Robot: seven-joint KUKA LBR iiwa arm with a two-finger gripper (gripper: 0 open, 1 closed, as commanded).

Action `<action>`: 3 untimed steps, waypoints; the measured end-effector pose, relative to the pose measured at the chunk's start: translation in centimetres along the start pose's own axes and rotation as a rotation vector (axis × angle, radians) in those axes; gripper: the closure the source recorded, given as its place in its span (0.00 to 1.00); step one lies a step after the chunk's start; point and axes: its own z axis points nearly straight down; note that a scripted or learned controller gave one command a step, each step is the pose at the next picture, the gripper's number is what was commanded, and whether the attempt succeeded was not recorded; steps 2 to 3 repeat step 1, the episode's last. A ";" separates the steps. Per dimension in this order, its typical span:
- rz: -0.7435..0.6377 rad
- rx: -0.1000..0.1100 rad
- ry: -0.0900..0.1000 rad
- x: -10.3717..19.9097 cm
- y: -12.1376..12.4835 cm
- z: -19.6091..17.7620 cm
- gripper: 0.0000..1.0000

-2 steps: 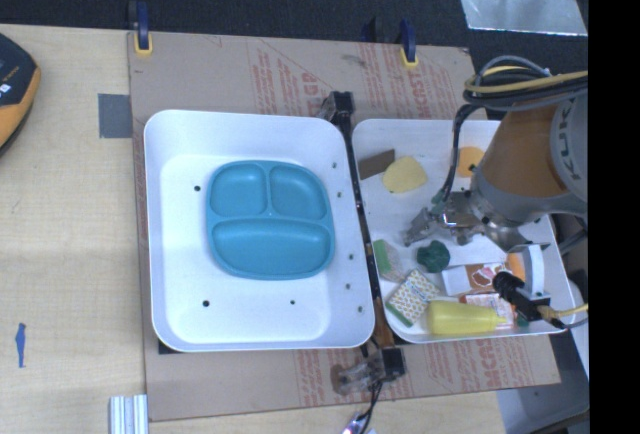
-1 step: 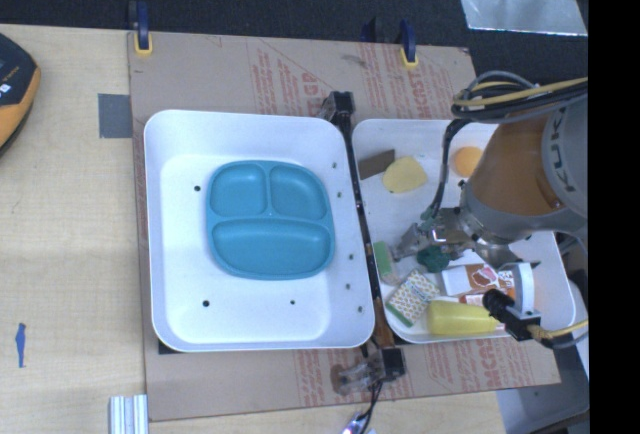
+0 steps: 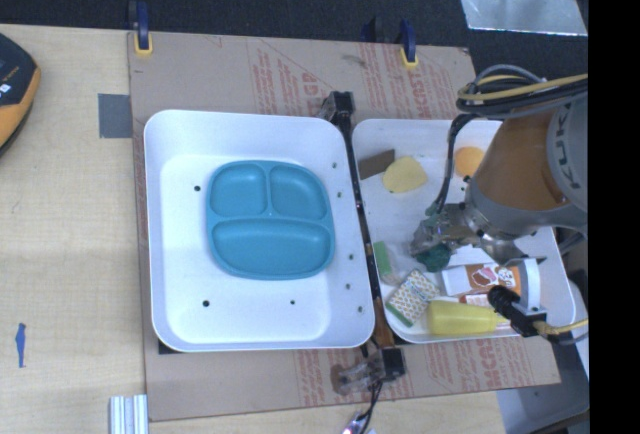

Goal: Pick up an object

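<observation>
Bins (image 3: 160, 222) sit side by side on the bench, and we take the blue tray (image 3: 270, 219) in the left one as our landmark. Right of the tray, across the divider, the right bin holds the clutter: a pale yellow piece (image 3: 405, 175) up near the tray's top edge level, an orange ball (image 3: 468, 160) farther right of it, a patterned packet (image 3: 411, 299) below the tray's lower corner level, a yellow bottle (image 3: 463, 319) just right of the packet, and a white carton (image 3: 482, 278) above the bottle. We see the gripper (image 3: 436, 244) low over the right bin's middle, among dark green bits, right of the tray. We cannot tell how its jaws stand or whether anything sits between them.
</observation>
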 end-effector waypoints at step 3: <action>-0.009 -0.012 0.003 8.8 2.1 -9.6 1.00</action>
